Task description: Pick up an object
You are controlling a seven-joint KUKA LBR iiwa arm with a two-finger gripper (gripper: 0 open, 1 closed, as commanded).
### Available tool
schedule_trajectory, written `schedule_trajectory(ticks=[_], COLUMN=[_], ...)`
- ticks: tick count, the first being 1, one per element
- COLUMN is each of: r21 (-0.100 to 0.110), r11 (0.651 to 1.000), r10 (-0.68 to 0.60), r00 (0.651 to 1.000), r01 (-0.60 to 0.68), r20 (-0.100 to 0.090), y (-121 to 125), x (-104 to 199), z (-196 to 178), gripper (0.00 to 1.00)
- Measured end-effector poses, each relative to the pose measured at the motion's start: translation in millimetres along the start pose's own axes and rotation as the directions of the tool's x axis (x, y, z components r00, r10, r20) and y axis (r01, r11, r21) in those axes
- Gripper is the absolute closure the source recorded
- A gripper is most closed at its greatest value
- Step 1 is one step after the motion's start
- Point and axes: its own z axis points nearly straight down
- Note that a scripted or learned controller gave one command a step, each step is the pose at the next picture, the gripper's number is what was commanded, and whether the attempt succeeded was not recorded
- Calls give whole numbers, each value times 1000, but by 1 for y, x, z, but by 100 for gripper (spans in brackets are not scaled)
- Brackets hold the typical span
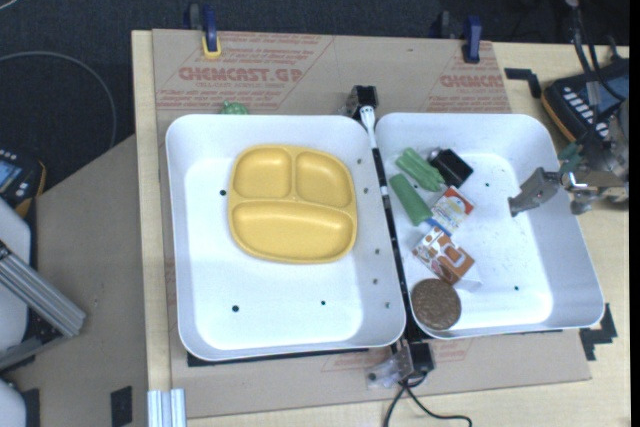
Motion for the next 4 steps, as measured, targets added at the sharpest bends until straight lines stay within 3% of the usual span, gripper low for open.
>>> schedule_trajectory(ticks=[1, 2, 3, 4], r21=[-20, -36, -41, -12], r11=[1000, 999, 999, 1000], r10=[0, 3, 1, -7], r00=[1000, 1000, 1000, 1000], r01=[0, -3, -1, 7], r20=[0, 4, 3, 1], y=[18, 2, 4, 70], x=[42, 51, 51, 86], z=[176, 179, 167, 92], gripper=[0, 0, 100, 100])
